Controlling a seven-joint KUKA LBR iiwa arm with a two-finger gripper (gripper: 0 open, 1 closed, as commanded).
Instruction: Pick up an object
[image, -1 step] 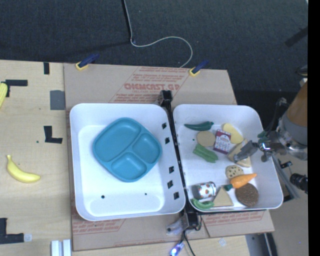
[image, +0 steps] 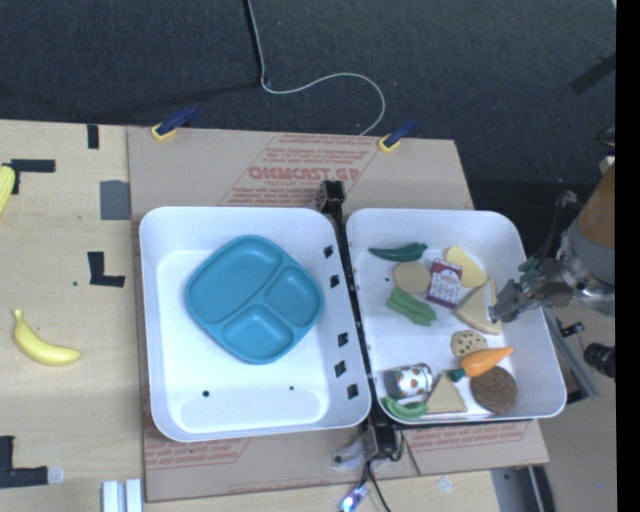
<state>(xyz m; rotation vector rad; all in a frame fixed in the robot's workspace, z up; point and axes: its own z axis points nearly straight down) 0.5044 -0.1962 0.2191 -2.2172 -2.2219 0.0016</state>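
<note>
Here, label by label:

Left white bin: one blue three-compartment plastic plate.

Right white bin: a heap of toy food — one green chili pepper, one green pod, one orange carrot, one brown round patty, one purple-labelled packet, one speckled cookie, one pale wedge.

Bench outside the bins: one yellow banana, lying well left.

Gripper: at the right bin's right edge, touching or just above the pale pieces there; cannot tell whether its grip is wide, narrow or holding anything.
</note>
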